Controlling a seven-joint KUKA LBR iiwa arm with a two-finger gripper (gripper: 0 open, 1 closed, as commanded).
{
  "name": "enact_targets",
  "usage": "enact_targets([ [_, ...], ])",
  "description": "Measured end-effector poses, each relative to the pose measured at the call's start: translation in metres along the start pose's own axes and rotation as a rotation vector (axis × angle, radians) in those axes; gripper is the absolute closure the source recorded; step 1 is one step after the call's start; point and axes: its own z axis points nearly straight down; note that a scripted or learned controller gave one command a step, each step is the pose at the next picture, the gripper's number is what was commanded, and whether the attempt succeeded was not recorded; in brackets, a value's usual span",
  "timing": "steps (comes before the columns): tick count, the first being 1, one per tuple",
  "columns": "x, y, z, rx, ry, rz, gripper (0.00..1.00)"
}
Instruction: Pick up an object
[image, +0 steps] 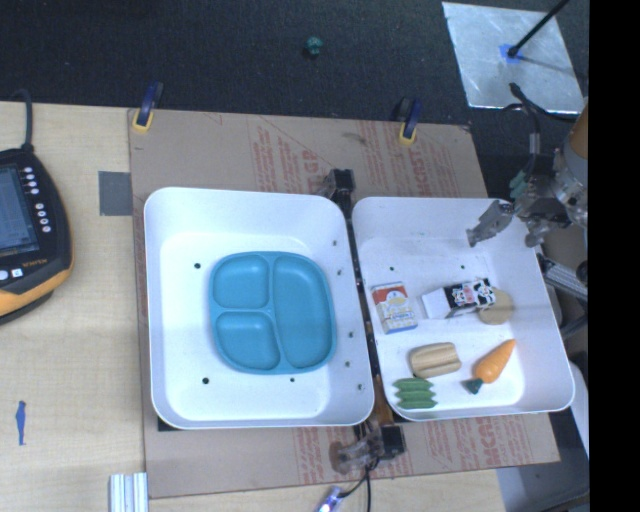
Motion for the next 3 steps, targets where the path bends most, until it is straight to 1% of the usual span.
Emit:
enact_targets([
  [1, 0.052, -0.03, 0.118, -0.01, -0.002, -0.002, 0.0],
  [2, -0.007, 0.013, 0.138, -0.002, 0.0, 0.003, 0.0],
  [3, -0.033, 0.03, 0.087, -0.002, 0.0, 0.002, 0.0],
])
